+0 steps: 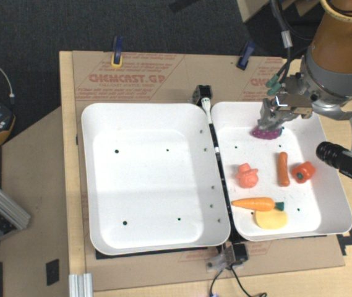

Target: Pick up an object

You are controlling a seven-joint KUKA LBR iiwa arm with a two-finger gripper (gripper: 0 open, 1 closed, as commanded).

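Observation:
My gripper (271, 120) hangs low over the far part of the right bin (324, 218), directly above a purple bunch of grapes (267, 132) that lies on the bin floor. Its fingers reach down to the top of the grapes. Nearer the front of the same bin lie a pink strawberry-like piece (247, 176), an orange sausage (283, 168), a red-orange pepper (303, 172), a carrot (254, 203) and a yellow piece (270, 219).
The left bin (95, 166) stands beside the right one, with a black divider strip (216, 153) between them. Both rest on a cardboard sheet (132, 73) held by blue clamps. A black fitting (336, 156) juts in at the right rim.

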